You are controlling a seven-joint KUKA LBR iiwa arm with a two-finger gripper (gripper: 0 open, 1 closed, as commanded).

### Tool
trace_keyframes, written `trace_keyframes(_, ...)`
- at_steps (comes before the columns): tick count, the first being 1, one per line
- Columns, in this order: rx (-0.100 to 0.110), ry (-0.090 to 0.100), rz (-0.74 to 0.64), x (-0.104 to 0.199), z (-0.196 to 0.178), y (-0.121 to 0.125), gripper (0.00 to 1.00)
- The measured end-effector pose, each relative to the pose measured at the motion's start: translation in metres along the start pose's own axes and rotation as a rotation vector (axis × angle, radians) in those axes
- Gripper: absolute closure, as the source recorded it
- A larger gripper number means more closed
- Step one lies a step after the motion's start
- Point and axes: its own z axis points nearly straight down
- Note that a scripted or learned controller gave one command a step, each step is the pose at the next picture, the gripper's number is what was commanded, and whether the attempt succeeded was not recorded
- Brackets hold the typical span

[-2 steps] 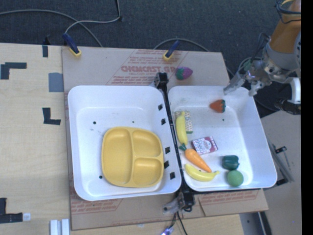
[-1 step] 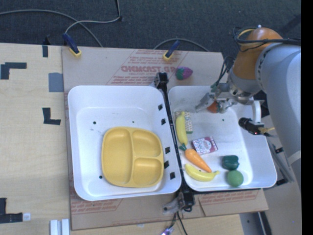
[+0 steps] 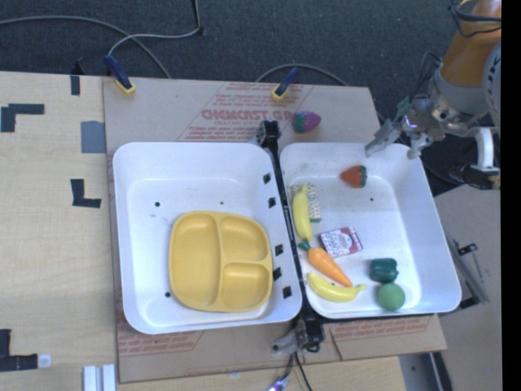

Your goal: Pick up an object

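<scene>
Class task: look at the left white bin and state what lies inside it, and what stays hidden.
Inside the left bin lies a yellow divided tray, its three compartments bare. The bin floor beneath the tray is covered, so anything under it cannot be seen.

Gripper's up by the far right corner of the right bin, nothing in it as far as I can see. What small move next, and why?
Probably ease the gripper toward the view's left and down, over the strawberry. It hangs above the right bin's far rim with nothing between its fingers, and the strawberry is the nearest object, lying apart from the others with bare floor around it.
</scene>
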Motion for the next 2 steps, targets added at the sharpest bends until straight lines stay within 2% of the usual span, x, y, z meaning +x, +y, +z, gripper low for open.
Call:
trace_keyframes(1,0.001,0.002,0.000,0.036,0.122,-0.008,0.00)
trace_keyframes(2,-0.001,0.002,0.000,-0.017,0.122,0.000,0.00)
